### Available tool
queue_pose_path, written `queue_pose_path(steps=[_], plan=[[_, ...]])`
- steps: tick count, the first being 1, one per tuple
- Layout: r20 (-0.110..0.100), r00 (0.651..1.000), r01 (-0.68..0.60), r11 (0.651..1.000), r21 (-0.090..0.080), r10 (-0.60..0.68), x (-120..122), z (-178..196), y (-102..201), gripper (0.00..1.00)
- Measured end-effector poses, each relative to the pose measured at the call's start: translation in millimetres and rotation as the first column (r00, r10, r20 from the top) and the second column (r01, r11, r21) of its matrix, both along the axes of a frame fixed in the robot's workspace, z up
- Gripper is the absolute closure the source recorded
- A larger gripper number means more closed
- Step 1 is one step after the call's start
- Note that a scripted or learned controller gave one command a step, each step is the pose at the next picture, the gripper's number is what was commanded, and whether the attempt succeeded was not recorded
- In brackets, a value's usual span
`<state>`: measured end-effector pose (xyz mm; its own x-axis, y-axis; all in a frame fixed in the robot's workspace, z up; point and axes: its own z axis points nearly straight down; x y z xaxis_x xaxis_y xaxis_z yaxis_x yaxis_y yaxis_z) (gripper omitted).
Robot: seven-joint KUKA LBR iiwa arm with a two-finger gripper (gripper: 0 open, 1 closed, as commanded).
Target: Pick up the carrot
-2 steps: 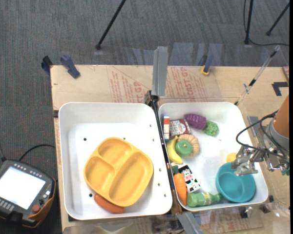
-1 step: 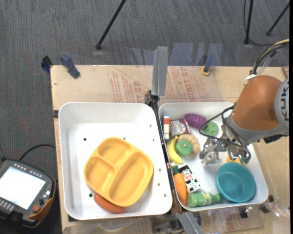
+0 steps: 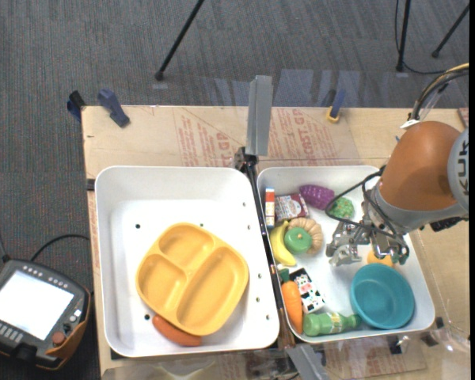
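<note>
The carrot point(image 3: 292, 305) is an orange, tapered piece lying along the left wall of the right bin point(image 3: 424, 291), near its front corner. It rests between a small black-and-white box point(image 3: 305, 288) and a green bottle point(image 3: 331, 321). My gripper point(image 3: 370, 250) hangs over the right side of the same bin, well to the right of the carrot and a little farther back. Its fingers look open, with nothing held between them. A small orange object point(image 3: 378, 258) shows just under it, at the rim of a teal bowl point(image 3: 381, 295).
The right bin also holds purple grapes point(image 3: 317, 195), a green item point(image 3: 342, 208), a banana point(image 3: 281, 245), a round green-topped toy point(image 3: 302, 237) and a packet point(image 3: 287, 207). In the left bin point(image 3: 127, 212) a yellow divided plate point(image 3: 194, 277) lies over an orange-red sausage point(image 3: 176, 331).
</note>
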<state>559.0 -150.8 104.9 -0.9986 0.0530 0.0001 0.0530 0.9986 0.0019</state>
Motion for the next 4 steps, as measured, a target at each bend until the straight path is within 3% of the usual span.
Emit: queue_pose_path(steps=[1,2,3,4], plan=[[0.001,0.992,-0.129,0.992,-0.001,0.129,28,-17,-53,0.00],[0.002,0.991,-0.131,0.991,-0.001,0.131,28,-17,-53,0.00],[0.001,0.978,-0.207,0.978,-0.001,0.207,7,-5,-59,0.00],[0.038,0.974,-0.224,0.975,-0.013,0.224,-12,0,-55,0.00]])
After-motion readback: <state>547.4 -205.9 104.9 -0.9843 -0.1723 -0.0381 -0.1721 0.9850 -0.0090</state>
